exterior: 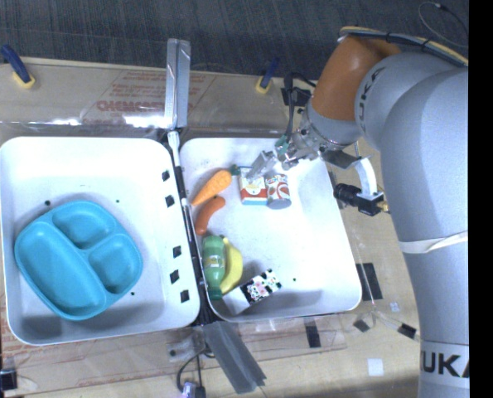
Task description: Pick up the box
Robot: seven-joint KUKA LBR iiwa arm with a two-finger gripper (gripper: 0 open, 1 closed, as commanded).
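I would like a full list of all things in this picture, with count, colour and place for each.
bins: 2, white, side by side on the bench
divided plate: 1, light blue, in the left bin
carrots: 2, orange, right bin, near its left wall
box: 1, red and white, upper middle of the right bin
can: 1, red and white, touching the box's right side
fruit: 2, green and yellow, right bin, lower left
small carton: 1, black and white, right bin, bottom
arm: 1, grey with orange band, from the right
hand: 1, metallic, just above the box
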